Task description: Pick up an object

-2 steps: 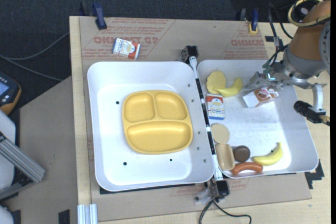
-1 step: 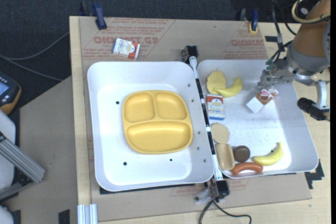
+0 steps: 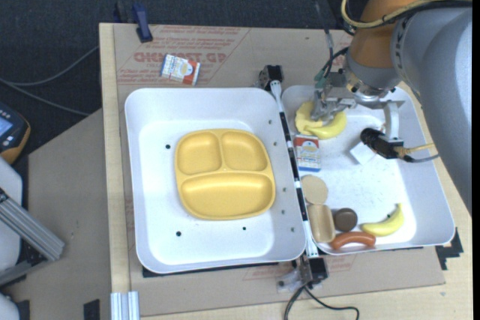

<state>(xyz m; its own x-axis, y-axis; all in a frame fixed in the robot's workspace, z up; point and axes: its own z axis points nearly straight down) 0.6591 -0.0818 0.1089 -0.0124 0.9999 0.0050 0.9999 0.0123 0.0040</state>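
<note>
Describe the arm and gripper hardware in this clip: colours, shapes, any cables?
The arm is thick, rounded and grey, with an orange dome-shaped band above the wrist. A yellowish cable loops over the orange part; thinner wires run down to the small metallic gripper.

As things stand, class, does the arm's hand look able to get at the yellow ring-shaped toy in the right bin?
Probably yes: the hand is right over the yellow ring-shaped toy, and nothing lies on top of it.
</note>
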